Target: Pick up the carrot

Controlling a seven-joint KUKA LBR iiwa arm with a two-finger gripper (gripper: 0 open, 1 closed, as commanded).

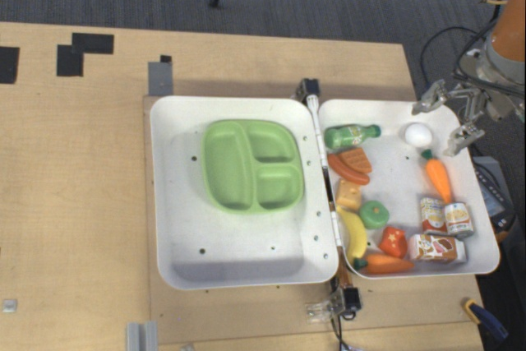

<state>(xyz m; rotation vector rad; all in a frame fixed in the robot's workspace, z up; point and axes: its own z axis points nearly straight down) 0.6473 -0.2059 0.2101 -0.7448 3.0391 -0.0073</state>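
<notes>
Pincer hangs spread and empty over the upper right corner of the right bin, its two fingers splayed apart with nothing between them, so I judge the approach step is in hand and the grasp not yet made. Next move, as I read it, calls for a short shift down-view to centre over the carrot, turning so the fingers straddle its narrow width, then a descent and a close. It lies flat just below the pincer, orange, tapered, green cap toward the egg (cans just beyond its tip).
</notes>
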